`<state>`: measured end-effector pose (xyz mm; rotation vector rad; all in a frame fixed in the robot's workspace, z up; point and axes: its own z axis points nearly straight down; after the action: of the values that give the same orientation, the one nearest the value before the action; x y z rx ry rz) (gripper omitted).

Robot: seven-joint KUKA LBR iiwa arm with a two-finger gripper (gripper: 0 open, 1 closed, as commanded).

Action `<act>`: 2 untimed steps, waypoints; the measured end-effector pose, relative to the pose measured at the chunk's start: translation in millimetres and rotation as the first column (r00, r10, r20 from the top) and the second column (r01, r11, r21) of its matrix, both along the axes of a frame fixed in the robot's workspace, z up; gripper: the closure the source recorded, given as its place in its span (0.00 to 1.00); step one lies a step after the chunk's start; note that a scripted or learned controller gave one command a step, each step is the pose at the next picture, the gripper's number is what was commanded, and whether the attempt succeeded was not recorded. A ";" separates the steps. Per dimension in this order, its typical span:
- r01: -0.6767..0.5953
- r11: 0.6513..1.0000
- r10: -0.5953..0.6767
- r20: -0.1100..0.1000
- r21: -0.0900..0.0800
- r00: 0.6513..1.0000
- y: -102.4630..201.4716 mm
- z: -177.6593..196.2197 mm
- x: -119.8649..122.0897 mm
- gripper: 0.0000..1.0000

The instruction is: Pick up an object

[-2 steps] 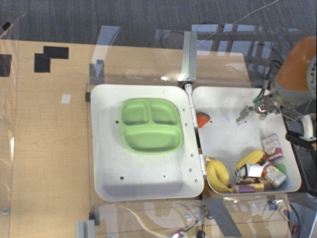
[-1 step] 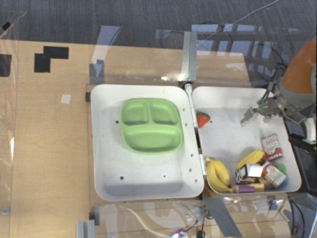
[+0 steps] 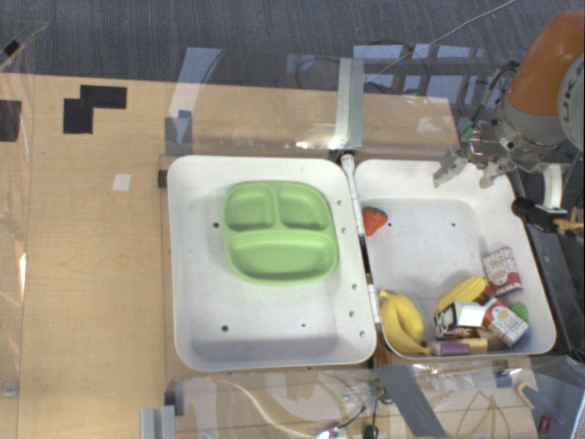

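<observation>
My gripper [image 3: 471,171] hangs over the far right corner of the right bin [image 3: 430,236], fingers spread open with nothing between them. Well below it, at the bin's near edge, lie a banana bunch [image 3: 402,320], a yellow packet [image 3: 462,292], a red-and-white box [image 3: 502,271], a small carton [image 3: 505,323] and a purple marker [image 3: 462,347], all packed close together. A red strawberry [image 3: 375,219] sits alone against the bin's left wall.
The left bin [image 3: 196,245] holds a green divided plate [image 3: 279,231] near its middle. A metal divider rail [image 3: 360,245] runs between the two bins. Cables and a bracket sit beyond the bins on the right.
</observation>
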<state>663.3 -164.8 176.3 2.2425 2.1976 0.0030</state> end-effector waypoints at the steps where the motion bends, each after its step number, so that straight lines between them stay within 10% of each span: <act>1: -0.046 0.999 0.046 -0.004 0.001 0.999 -28.1 -80.1 -54.5 0.00; 2: -0.148 0.989 0.148 0.012 -0.004 0.989 -30.4 -86.2 -109.7 0.00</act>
<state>553.7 -195.2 90.1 2.0661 2.3500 0.0130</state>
